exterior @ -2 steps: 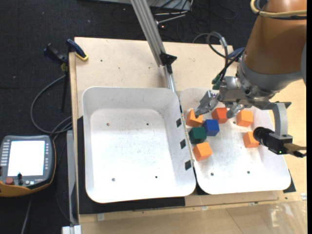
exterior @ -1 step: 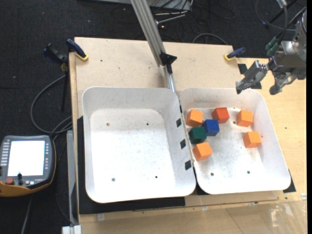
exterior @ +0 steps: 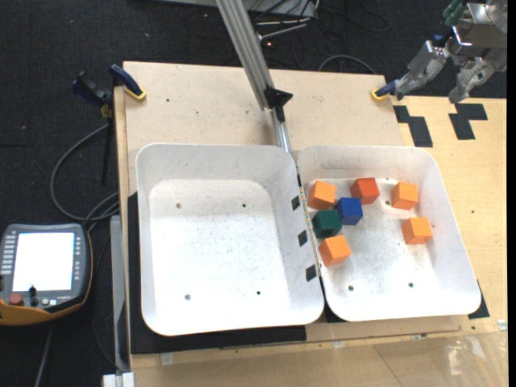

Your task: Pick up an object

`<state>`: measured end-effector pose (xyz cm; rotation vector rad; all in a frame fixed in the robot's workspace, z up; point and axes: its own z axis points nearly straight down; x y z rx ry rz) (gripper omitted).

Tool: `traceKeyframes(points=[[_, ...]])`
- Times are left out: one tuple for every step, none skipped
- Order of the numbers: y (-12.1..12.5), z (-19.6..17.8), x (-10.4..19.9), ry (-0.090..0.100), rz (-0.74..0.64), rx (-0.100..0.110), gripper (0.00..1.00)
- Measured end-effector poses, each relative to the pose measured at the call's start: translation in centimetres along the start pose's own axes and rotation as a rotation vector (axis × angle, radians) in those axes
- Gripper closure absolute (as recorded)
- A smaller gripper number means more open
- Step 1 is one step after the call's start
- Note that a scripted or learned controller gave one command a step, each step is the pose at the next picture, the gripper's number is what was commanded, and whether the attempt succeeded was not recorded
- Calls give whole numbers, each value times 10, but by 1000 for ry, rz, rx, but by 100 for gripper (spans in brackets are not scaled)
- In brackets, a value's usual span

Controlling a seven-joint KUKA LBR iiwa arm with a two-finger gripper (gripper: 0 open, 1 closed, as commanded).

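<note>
Several small cubes lie in the right bin (exterior: 451,289). Orange cubes sit at the upper left (exterior: 322,193), upper right (exterior: 405,194), right (exterior: 417,230) and lower left (exterior: 334,249). A red-orange cube (exterior: 365,189) touches a blue cube (exterior: 349,210), and a green cube (exterior: 326,222) rests beside the blue one. My gripper (exterior: 441,77) hangs high at the top right, beyond the bin's far edge and well away from the cubes. Its fingers (exterior: 415,67) are spread open with nothing between them.
The left bin (exterior: 161,297) adjoins the right one. A slanted metal pole (exterior: 242,39) reaches down to the bins' shared far corner. Clamps (exterior: 129,83) (exterior: 383,93) grip the board's far corners. A teach pendant (exterior: 44,272) lies off the bench at the left.
</note>
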<state>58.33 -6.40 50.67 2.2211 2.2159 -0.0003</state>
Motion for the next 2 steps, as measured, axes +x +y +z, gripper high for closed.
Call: traceKeyframes(points=[[33, -22, 26, 2, -7, -2, 0], [67, -39, 12, 0, -1, -1, 0]])
